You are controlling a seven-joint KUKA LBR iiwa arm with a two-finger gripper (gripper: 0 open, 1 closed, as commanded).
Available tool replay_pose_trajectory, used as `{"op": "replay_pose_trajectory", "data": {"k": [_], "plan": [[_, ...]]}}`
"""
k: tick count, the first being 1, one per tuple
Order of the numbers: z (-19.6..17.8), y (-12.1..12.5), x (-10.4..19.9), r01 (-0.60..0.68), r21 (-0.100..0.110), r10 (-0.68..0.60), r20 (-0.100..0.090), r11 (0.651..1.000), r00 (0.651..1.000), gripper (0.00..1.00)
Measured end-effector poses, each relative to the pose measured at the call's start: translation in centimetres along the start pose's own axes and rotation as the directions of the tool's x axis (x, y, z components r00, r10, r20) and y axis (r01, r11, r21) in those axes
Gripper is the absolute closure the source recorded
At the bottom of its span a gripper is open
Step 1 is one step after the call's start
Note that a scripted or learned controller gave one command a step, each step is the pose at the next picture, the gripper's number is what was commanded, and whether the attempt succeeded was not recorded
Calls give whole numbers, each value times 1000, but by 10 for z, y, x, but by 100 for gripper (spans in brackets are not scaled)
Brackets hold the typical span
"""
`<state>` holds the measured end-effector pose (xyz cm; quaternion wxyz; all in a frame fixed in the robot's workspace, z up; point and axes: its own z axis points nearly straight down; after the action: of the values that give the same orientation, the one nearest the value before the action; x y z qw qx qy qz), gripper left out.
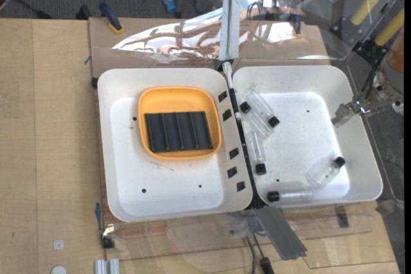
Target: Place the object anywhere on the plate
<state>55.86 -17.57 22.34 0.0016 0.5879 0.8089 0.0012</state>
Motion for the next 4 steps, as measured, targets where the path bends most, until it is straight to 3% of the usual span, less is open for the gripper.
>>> {"op": "replay_pose_trajectory", "data": {"k": [1,2,3,4], "plan": [[-94,49,-27,200,-2,-200,5,980,980,100],[-80,89,-79,261,-1,-261,5,965,965,100],[-209,91,-77,481,-2,-481,8,877,877,100],[-215,81,-74,708,0,-708,3,706,706,100]]}}
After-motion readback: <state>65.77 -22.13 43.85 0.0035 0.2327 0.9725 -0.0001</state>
